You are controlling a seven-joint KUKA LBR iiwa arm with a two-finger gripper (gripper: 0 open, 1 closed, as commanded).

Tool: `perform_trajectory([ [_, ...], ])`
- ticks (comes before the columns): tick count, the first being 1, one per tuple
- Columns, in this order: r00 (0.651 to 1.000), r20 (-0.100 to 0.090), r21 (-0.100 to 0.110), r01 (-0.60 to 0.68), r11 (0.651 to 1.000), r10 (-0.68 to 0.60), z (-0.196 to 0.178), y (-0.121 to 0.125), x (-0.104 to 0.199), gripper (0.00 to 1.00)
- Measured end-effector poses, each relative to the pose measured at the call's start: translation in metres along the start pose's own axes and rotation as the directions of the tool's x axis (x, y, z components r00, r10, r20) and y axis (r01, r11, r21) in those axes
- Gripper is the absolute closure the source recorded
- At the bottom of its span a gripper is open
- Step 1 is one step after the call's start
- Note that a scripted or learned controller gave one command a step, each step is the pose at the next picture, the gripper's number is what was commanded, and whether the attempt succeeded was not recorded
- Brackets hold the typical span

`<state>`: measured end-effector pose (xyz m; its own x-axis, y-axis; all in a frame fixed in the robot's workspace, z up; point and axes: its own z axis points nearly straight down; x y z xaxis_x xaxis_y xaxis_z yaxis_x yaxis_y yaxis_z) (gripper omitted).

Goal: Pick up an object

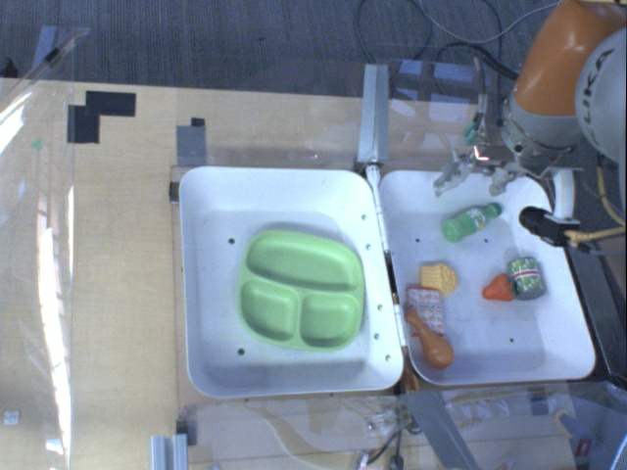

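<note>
Camera view, upper right: your pincer (477, 172) hangs spread open and empty above the right bin (568, 351), close over the green bottle (469, 221). You're at the approach step, by my reading; next, descend and close on that bottle.

bins 2 (196, 262) (578, 355) | tray 1 (299, 287) (green) | small items 5 (470, 221) (439, 278) (428, 326) (499, 289) (528, 278)
</note>
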<state>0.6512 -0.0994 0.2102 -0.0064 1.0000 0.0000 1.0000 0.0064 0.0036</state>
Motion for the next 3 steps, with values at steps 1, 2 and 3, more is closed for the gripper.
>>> perform_trajectory([
  [1, 0.986, 0.001, -0.001, 0.166, 0.986, -0.166, 0.077, 0.018, -0.04, 0.0],
  [2, 0.956, 0.002, -0.004, 0.293, 0.956, -0.293, 0.123, 0.002, -0.045, 0.0],
  [3, 0.956, 0.006, -0.013, 0.294, 0.956, -0.294, 0.109, 0.005, -0.045, 1.0],
])
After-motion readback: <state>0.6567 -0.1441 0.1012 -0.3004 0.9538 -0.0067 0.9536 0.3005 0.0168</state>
